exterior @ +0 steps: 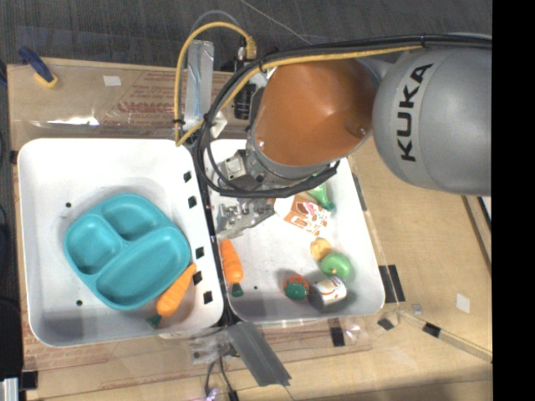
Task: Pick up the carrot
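Note:
One orange carrot (231, 261) lies in the right bin (276, 303) along its left wall, its green tip pointing toward the front. A second carrot (175, 292) rests in the left bin (50, 165), leaning on the front right edge of the teal divided plate (125, 249). My gripper (241, 217) hangs below the orange wrist band, just behind the right bin's carrot and near the divider between the bins. Nothing shows in its grasp.
Toy foods sit in the right bin: an orange-and-white packet (307, 215), a green piece (320, 197), a yellow piece (320, 247), a green apple (336, 266), a red-and-green item (296, 287) and a small can (328, 291). Cables loop above the divider.

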Robot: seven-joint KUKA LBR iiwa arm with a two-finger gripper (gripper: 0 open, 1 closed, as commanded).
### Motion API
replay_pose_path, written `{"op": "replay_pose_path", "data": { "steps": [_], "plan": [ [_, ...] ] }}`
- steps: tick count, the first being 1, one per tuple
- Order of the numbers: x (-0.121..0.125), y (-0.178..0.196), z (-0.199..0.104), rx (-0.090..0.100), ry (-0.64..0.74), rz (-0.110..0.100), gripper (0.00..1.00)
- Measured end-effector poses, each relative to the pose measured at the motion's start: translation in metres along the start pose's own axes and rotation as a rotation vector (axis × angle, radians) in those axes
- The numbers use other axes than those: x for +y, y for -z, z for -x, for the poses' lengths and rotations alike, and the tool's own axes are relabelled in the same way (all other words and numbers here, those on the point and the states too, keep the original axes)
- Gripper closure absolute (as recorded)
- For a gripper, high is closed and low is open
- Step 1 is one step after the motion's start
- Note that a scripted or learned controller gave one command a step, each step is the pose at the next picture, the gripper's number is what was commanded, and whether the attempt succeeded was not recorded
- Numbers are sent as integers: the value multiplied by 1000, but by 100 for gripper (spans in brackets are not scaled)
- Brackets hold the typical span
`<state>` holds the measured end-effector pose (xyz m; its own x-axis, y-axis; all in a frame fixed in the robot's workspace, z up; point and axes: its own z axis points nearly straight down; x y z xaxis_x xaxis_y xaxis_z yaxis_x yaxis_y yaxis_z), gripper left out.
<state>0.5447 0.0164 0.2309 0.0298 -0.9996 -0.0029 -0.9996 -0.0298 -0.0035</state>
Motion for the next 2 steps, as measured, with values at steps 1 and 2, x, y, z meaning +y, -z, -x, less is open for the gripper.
{"op": "replay_pose_path", "data": {
  "steps": [1,2],
  "plan": [
    [46,-52,113,-2,164,8,100],
    [65,2,105,0,347,2,100]
  ]
}}
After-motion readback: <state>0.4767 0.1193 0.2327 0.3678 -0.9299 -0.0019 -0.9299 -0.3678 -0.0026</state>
